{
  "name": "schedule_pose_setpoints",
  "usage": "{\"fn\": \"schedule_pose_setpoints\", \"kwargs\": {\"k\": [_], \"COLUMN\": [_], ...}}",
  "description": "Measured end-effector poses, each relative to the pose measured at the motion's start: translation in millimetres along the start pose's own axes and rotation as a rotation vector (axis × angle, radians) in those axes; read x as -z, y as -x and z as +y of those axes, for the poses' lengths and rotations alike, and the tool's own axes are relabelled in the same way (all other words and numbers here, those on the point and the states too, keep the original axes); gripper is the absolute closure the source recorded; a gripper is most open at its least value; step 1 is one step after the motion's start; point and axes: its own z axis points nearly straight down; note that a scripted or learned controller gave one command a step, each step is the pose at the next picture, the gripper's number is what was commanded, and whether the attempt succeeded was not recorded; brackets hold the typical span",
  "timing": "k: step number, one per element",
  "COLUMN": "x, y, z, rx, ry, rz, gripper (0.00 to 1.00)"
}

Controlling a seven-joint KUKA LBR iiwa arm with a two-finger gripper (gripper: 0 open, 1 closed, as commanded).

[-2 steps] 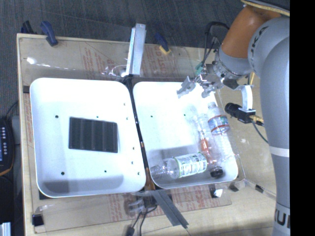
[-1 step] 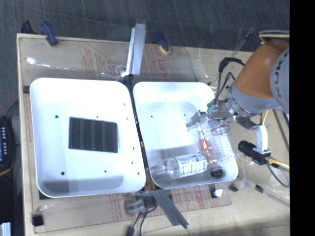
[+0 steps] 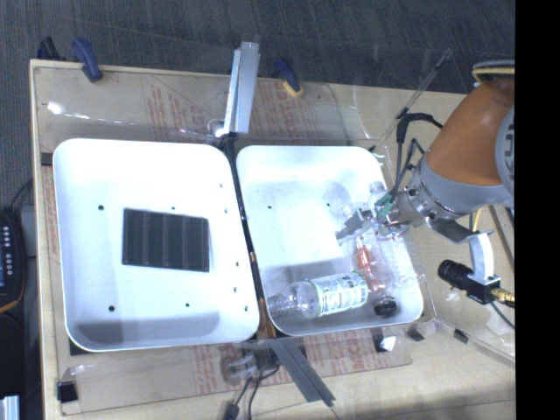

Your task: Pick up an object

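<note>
My gripper reaches in from the right and hangs low over the right part of the right bin. Just below it lies a small clear item with an orange-red middle. A clear plastic bottle with a printed label lies on its side along that bin's near wall. A small black round piece sits by the bottle's right end. A dark ridged rectangular object lies flat in the middle of the left bin. Nothing is visibly held.
The grey arm with its orange band and loose cables crosses the bench's right side. A metal bar stands behind the seam between the bins. Blue clamps grip the bench's far edge. A black fitting lies right of the right bin.
</note>
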Motion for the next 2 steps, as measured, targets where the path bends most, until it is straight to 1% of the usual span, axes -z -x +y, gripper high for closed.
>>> {"fn": "schedule_pose_setpoints", "kwargs": {"k": [1, 2], "x": [-20.8, -25.4], "y": [5.3, 3.2], "z": [30.8, 28.5], "rx": [0.043, 0.189], "ry": [0.001, 0.0], "rz": [-0.002, 0.0], "gripper": [0.0, 0.0]}}
